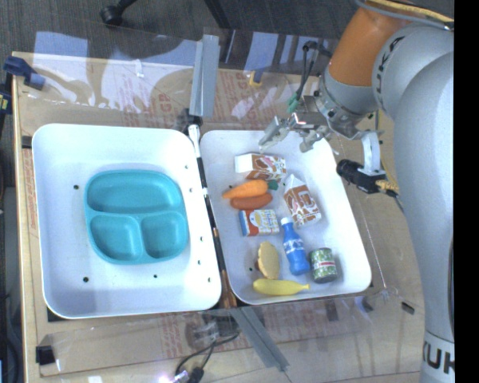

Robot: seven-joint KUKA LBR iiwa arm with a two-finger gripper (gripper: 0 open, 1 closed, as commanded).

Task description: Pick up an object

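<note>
Arm (415, 134) partly cut off, right

glossy plastic bins (56, 146); smooth teal tray (136, 214)

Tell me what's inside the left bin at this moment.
The left bin holds one thing: a teal divided tray with three compartments, lying flat near its middle. The compartments look bare. Whatever bin floor lies beneath the tray is covered.
</note>
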